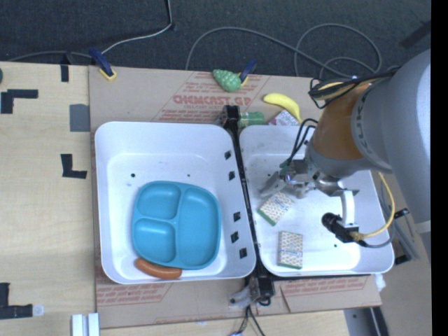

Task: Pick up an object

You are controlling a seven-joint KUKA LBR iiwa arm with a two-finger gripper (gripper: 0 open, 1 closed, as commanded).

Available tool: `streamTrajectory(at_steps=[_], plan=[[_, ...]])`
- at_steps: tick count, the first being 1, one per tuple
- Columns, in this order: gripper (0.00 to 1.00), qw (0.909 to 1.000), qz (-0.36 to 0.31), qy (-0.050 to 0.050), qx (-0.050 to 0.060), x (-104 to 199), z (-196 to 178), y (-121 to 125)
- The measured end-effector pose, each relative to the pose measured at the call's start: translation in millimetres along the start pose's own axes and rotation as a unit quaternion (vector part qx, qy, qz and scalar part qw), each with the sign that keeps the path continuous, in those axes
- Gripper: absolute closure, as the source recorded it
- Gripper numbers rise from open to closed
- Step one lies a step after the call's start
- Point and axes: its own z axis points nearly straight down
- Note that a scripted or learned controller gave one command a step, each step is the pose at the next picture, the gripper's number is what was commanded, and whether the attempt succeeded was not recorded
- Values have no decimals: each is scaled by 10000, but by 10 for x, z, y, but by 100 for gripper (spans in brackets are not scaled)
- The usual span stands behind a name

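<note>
The arm reaches in from the right over the right-hand shallow white bin [364,257], and its claw [288,177] hangs low in the middle of that bin. Metal parts splay out to the left of the wrist, but whether the claw is released or clenched cannot be told from this slanted view; nothing is visibly gripped.

The nearest candidate for picking is a small flat packet with a green-and-white check pattern [276,207]. It lies on the bin floor just below and slightly left of the claw, toward the camera's near side, very close to it. Its long axis runs diagonally, from lower left up to upper right, so a grasp would probably want the claw turned to close across the shorter side.

A second checked packet [290,248] lies farther toward the near wall of the same bin, well apart from the claw, with its long axis running roughly toward the near wall.

In the left-hand white bin [112,145] sit a blue three-compartment plastic plate [176,224] and an orange sausage-shaped toy [159,269] at the plate's near edge; both lie across the divider, much farther from the claw. A yellow toy banana [281,104] rests on the table beyond the bins.
</note>
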Motion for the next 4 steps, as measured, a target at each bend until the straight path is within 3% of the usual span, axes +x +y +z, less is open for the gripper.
streamTrajectory(at_steps=[2, 3, 4], plan=[[0, 10000, -5, 3, 21, -14, 18, 837], [0, 10000, 7, 1, 22, 55, 8, 325], [0, 10000, -2, 6, 20, -9, 14, 672]])
